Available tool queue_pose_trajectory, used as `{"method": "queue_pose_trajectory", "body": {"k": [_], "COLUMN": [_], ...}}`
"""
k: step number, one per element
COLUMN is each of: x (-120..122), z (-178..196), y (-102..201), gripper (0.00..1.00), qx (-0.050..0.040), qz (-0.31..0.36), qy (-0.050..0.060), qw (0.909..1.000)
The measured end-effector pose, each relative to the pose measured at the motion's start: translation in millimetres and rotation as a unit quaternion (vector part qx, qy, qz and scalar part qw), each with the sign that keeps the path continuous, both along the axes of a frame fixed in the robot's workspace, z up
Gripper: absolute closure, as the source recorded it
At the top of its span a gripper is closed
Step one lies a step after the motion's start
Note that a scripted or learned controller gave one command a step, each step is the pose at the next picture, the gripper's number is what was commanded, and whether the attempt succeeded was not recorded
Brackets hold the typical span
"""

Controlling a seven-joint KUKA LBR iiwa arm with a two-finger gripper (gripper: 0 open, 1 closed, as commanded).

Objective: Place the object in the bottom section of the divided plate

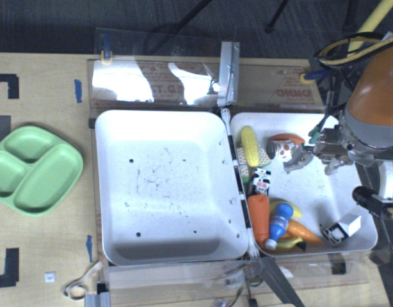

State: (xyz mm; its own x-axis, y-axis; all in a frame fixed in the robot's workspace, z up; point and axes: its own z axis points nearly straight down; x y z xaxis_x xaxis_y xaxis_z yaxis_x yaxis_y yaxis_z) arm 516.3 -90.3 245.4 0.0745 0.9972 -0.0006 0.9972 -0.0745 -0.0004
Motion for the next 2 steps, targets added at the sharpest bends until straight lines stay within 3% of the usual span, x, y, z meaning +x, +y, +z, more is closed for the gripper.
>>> {"method": "queue_pose_trajectory", "body": {"k": [1, 2], "x": [-35.8, -35.8], "z": [185.6, 189.4], "y": [-64.9, -110.1], "gripper": [0.0, 0.0], "qx": [-0.0003, -0.0009], "qz": [-0.033, -0.193], "qy": [-0.001, -0.001], "qw": [0.9995, 0.9812]}}
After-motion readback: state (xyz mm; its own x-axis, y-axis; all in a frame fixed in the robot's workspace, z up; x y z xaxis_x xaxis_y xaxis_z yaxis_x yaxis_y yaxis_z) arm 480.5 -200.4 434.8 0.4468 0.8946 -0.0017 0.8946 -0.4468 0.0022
